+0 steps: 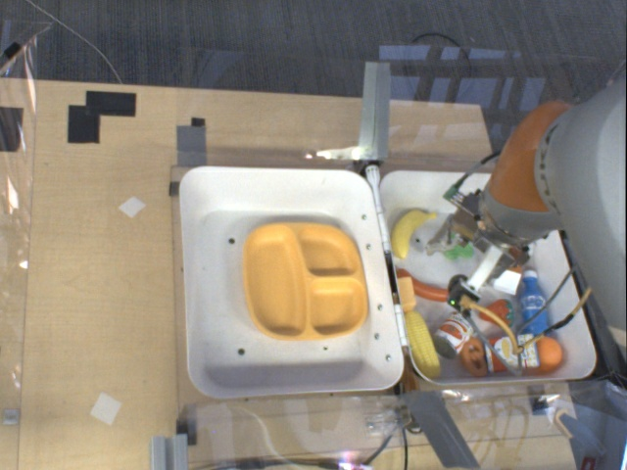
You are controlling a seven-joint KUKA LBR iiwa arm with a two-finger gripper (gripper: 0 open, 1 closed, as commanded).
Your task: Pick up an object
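The jaws [460, 290] hang low in the right bin [578, 360] over a heap of toy food; whether they are wide, narrow or holding anything cannot be told, since cables and the wrist crowd them. Just left of the jaws lies a carrot-like orange piece [423, 288], long and tapered. Further left and up from them rests one yellow banana [410, 231], curved and smooth. Below and left of them sits one corn cob [422, 342], pale yellow with rows of kernels. Just right of the jaws stands one blue bottle [531, 302] with a white cap. Below it lies one round orange fruit [550, 352]. Between cob and fruit, small cans or jars are jumbled and hard to make out. A green scrap [458, 253] above the jaws is half hidden. Well left, the second bin [211, 360] holds one yellow divided tray [304, 280] with three compartments.
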